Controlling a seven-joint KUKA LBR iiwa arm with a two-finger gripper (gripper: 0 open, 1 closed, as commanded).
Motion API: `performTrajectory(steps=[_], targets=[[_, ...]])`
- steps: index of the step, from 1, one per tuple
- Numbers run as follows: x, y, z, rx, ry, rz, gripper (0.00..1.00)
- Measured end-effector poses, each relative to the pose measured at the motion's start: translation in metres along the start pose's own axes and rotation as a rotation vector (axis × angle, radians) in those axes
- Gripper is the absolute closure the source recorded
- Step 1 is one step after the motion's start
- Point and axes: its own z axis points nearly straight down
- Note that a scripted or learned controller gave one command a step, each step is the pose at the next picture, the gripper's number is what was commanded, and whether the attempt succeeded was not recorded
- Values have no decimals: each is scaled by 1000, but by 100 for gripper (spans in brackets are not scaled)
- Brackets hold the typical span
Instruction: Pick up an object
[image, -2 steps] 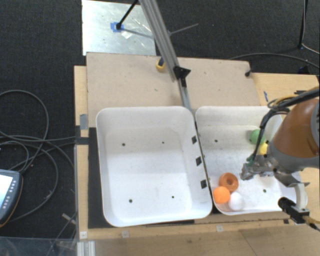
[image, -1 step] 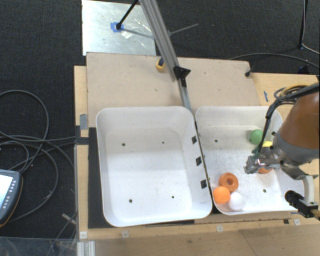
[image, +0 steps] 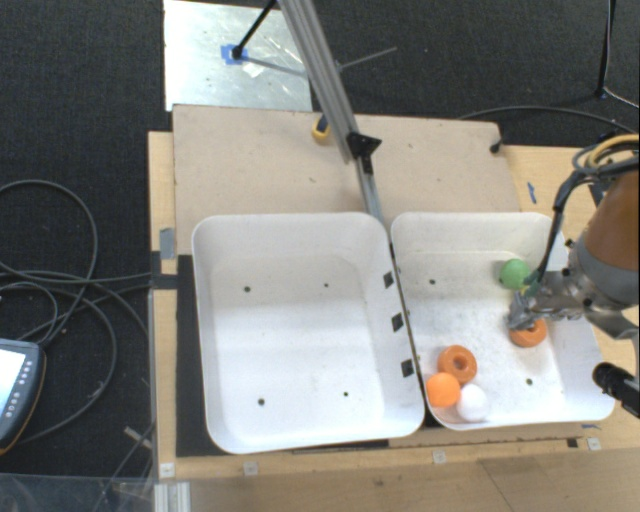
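The claw (image: 522, 318) sits on an orange ball (image: 529, 334) in the right bin (image: 440, 245); grip state unclear.

Robotics lab setup. Plywood tabletop (image: 260, 160) with two white bins (image: 300, 330), dark carpet floor (image: 80, 100), loose cables (image: 60, 270). Teach pendant (image: 15, 385) at left edge.

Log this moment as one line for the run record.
task: pick up an object | gripper: low in right bin, at orange ball | green ball beside | orange ring, white ball near front | grasp: unconfirmed
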Motion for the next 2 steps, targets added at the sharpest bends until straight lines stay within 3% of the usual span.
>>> performTrajectory(steps=[2], targets=[[85,48,16,6,4,-5,100]])
